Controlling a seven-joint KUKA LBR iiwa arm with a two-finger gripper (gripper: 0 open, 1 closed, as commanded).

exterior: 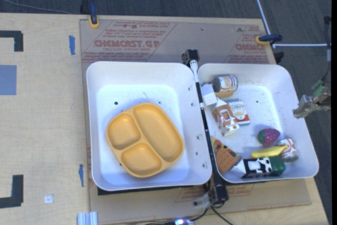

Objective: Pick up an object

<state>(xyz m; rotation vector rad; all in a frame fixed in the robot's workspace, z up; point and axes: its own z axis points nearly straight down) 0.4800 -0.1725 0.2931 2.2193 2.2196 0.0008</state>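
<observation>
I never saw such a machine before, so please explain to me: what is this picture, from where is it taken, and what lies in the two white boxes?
One camera, fixed above a bench, looks down at a slant. A robot arm works here, reaching in from the right; its tool sits at the right edge, and its state cannot be judged. The left bin holds a yellow divided plate. The right bin holds small items: a can, a small carton, a purple fruit, a banana and a waffle. Nothing is seen held.
</observation>
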